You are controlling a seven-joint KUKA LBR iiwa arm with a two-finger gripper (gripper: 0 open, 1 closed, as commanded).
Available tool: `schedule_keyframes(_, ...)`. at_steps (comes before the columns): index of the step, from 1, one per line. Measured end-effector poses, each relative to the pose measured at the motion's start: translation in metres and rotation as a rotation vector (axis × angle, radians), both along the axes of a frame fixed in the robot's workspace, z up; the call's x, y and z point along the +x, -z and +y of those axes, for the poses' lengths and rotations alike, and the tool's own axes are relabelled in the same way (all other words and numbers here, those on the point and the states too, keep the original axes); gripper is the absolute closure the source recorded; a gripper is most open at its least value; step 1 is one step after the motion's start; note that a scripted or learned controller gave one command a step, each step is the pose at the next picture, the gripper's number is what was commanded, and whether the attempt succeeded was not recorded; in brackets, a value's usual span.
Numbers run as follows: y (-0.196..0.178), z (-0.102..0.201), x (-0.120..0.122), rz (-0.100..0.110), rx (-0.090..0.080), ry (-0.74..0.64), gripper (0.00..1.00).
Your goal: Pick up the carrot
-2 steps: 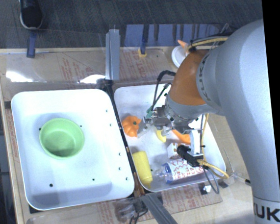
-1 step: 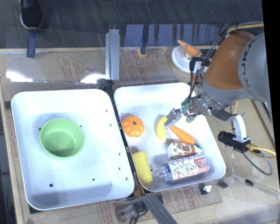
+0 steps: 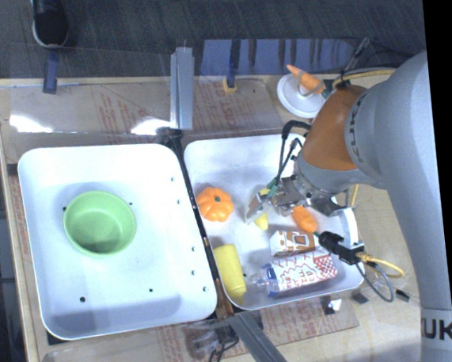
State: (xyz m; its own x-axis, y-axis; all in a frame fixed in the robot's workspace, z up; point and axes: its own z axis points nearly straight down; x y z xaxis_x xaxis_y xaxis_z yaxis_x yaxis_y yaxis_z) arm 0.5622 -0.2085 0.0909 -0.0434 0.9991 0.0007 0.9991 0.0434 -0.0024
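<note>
The carrot (image 3: 304,219) is a small orange piece lying in the right bin (image 3: 231,156), just above a carton. My gripper (image 3: 265,203) hangs low over the middle of that bin, a little to the left of the carrot and slightly above it in the view. The grey arm with its orange band (image 3: 329,138) reaches in from the right and covers the bin's right side. I see nothing clearly held.
An orange pumpkin (image 3: 215,204), a yellow item (image 3: 230,268), a carton (image 3: 295,243) and a clear bottle with a red label (image 3: 299,274) share the right bin. A green bowl (image 3: 99,222) sits in the left bin (image 3: 56,312). A white disc (image 3: 297,94) lies behind the bins.
</note>
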Motion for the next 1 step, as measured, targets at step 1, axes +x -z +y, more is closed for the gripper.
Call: schedule_keyframes(1, -0.0094, 0.0010, 0.0004, 0.002, 0.000, -0.005, 1.00)
